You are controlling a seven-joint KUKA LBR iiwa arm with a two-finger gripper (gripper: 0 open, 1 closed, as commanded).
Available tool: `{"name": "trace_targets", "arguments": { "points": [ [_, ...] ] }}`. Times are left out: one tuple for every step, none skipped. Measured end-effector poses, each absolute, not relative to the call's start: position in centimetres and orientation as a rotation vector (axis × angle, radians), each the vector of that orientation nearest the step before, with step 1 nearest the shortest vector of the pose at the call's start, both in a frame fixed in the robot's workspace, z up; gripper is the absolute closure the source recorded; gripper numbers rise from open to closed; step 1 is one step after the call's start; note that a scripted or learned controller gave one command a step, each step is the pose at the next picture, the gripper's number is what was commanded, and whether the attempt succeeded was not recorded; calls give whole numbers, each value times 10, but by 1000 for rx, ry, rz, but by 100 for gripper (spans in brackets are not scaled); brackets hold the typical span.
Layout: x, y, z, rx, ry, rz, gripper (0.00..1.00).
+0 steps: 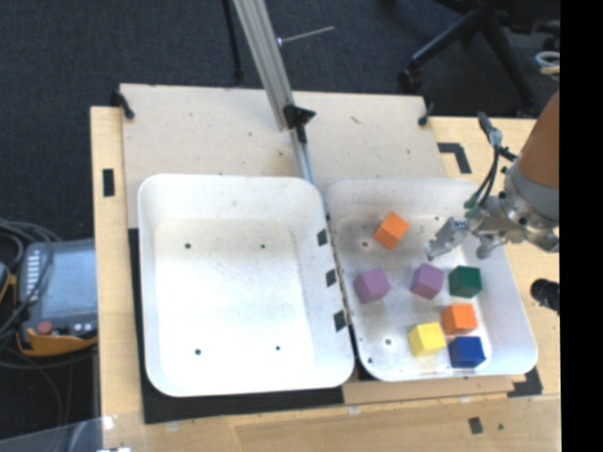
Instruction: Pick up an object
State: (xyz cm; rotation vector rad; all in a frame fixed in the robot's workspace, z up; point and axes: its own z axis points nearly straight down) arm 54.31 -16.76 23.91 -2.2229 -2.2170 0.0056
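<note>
The right bin (377,205) holds several small cubes: an orange one (392,229) near the top, two purple ones (371,284) (428,280) in the middle, a green one (465,280), a second orange one (460,317), a yellow one (427,338) and a blue one (466,351). My gripper (464,238) hangs over the bin's right part, above and just up from the green cube. Its fingers are spread open with nothing between them. The fingertips (443,243) point left, toward the bin's middle.
The left bin (236,281) lies beside the right one. A slanted metal rail (268,59) runs from the top down to the gap between the bins. A handheld control pendant (57,295) lies at the far left, off the bench.
</note>
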Motion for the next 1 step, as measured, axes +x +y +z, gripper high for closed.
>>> {"name": "trace_targets", "arguments": {
  "points": [
    [545, -168, 197, -2223, -2217, 5, 0]
  ]
}}
